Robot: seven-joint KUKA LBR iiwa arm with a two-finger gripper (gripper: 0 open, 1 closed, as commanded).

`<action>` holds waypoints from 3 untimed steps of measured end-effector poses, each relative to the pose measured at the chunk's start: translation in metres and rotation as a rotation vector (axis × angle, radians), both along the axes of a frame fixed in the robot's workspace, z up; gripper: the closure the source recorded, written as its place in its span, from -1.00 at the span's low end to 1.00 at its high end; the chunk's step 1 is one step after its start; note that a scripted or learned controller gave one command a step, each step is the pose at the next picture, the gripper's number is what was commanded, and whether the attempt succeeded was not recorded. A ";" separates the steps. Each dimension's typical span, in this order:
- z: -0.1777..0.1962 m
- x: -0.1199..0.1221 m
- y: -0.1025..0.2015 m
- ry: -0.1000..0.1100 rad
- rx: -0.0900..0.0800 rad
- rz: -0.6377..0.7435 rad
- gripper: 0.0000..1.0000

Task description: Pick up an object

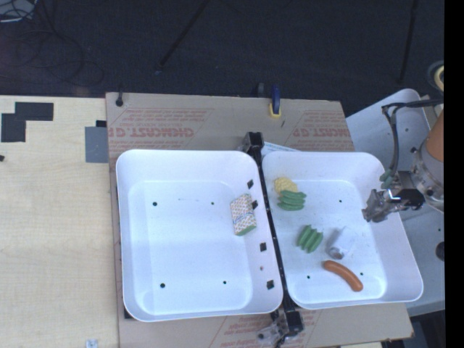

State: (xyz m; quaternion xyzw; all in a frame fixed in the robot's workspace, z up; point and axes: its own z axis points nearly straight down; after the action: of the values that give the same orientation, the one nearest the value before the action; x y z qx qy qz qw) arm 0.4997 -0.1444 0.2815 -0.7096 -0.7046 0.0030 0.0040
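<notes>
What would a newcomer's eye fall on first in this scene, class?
Probably the bright toy food in the right bin: an orange sausage near its front, a green piece mid-bin, and a yellow and green pair at the back left. Next, the patterned block in the left bin, and the gripper over the right bin's right edge.

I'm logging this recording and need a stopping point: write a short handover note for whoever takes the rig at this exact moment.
Gripper: at the right bin's right edge, nothing visibly between its fingers; open or shut cannot be told.
Right bin holds: yellow corn-like piece, green bean-pod bundle, second green ridged piece, small clear bottle with grey cap, orange-brown sausage.
Left bin holds: patterned rectangular block, near the divider.
Done: nothing lifted.
Left: choose an object, descend, grasp, lift. The bottle and sausage look nearest the gripper.
</notes>
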 end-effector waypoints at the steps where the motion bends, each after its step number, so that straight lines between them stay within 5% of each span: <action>1: 0.091 0.018 0.047 -0.018 -0.002 0.012 1.00; 3: 0.207 0.058 0.193 -0.014 0.000 0.016 1.00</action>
State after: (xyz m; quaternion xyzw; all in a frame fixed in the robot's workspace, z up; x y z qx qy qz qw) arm 0.5577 0.0487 0.4881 -0.7041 -0.7101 -0.0020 -0.0010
